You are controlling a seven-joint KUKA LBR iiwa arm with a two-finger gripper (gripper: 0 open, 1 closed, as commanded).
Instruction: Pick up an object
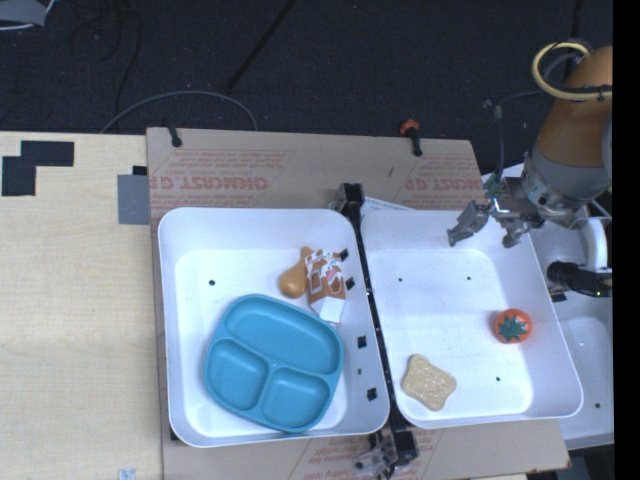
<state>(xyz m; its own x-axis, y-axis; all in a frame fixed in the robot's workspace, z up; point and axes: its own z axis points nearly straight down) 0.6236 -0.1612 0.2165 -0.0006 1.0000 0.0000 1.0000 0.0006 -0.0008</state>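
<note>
Toast: a flat tan slice of toy toast [429, 382] lies at the near edge of the right bin [470, 298], on the white floor, with bare room all around it.
Red toy: a small round red toy [511, 326] with a green top sits near the right wall of the right bin, a bit farther back than the toast.
Blue plate: a blue plate with three parts [274, 361] lies in the near half of the left bin [190, 268].
Small toys: an orange toy [294, 278] and a brown and white one [325, 276] rest just behind the plate, close to the wall between the bins.
Claw: the gripper [492, 221] hangs over the far right corner of the right bin, and I think its two fingers are spread apart with nothing between them.
Which way: the red toy lies nearer to us than the claw and a little to the right; it looks like the closest thing to grab.
Long side: the red toy is round, so any way of closing should fit.
Bench: pale wood and brown card lie under the bins.
</note>
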